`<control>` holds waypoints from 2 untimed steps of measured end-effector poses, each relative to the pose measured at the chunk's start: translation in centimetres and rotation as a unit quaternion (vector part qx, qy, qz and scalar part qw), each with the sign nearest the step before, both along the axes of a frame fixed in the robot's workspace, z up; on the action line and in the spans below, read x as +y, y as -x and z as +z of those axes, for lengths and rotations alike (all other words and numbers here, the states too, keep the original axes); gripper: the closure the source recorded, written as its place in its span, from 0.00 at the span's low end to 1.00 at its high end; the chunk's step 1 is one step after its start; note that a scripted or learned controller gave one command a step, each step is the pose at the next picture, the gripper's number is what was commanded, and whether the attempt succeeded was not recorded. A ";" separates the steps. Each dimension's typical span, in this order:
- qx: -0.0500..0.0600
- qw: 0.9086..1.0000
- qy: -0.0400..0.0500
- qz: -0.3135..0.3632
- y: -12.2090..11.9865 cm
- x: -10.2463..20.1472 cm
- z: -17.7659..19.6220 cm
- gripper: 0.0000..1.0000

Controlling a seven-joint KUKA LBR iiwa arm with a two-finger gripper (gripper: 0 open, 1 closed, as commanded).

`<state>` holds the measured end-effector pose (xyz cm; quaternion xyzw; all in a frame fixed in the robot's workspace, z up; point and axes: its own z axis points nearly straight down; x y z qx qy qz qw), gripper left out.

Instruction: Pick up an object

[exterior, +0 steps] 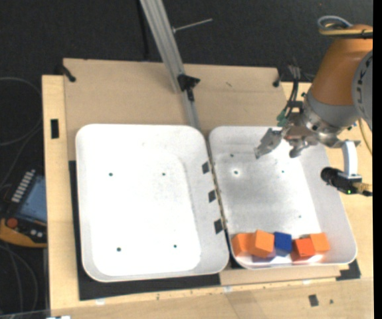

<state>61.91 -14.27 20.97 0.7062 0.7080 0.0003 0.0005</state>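
**Orange and blue blocks wait at the bin's near edge**

Orange blocks point(254, 243) and point(309, 245) flank a blue block point(282, 242) at six o'clock in the right bin point(264, 185). The gripper point(284, 145) hovers at twelve o'clock over that bin, fingers spread apart, grasping nothing, well apart from the blocks.

The grey two-finger gripper point(281, 146) hung with fingers spread over the far part of the right shallow white bin point(264, 191). Orange cubes point(256, 243) and one blue cube point(282, 242) lay along its near wall.
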 end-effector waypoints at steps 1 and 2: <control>0.003 1.000 0.001 -0.005 8.0 -4.5 -1.4 0.00; 0.004 1.000 -0.001 -0.003 9.9 -0.5 -10.1 0.00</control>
